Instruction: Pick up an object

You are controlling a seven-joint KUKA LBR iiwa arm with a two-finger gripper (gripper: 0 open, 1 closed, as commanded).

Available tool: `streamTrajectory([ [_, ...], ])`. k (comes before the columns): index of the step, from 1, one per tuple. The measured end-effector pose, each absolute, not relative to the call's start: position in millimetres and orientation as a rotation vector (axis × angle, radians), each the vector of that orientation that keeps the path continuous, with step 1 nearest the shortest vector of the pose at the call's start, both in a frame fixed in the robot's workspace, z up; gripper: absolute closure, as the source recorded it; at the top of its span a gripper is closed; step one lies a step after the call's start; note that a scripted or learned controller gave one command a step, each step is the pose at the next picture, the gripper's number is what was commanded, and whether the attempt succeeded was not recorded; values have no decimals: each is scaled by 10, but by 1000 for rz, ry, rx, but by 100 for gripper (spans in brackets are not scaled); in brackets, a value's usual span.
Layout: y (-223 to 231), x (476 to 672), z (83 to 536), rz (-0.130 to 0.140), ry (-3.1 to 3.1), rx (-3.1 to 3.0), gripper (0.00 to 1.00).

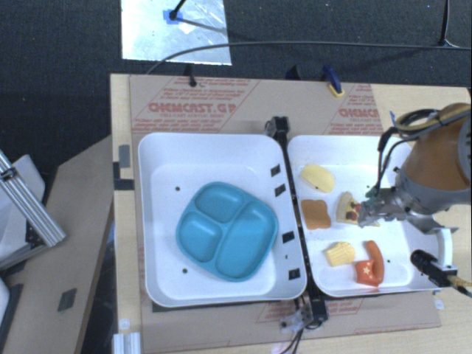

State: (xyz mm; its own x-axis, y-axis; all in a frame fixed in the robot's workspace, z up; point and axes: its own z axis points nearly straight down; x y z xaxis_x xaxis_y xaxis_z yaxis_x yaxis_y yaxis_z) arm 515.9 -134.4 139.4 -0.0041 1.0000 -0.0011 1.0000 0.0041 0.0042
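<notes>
End effector [363,214] sits low in the right bin [346,147], touching the small round food piece [345,206]; finger state: cannot tell. Recommend centring over the piece before closing, clear of the toast slice [316,214].

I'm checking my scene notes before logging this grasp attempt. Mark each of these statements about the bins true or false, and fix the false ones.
1. The blue divided plate lies in the left bin. True.
2. The right bin holds a green cup. False: it holds small food-like items, among them a pale yellow piece, a brown toast-like slice and an orange-red piece.
3. The gripper is over the right bin, beside a small tan item. True.
4. The arm reaches over the blue plate. False: it is over the right bin.
5. The orange-red piece lies near the right bin's front edge. True.
</notes>
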Motion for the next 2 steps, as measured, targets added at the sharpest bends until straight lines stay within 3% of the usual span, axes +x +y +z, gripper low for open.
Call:
streamTrajectory([
  [1, -1364, 5115, 2014, 5, 2222, 2213, 100],
  [2, -1366, 5128, 2192, 3, 2224, 2214, 100],
])
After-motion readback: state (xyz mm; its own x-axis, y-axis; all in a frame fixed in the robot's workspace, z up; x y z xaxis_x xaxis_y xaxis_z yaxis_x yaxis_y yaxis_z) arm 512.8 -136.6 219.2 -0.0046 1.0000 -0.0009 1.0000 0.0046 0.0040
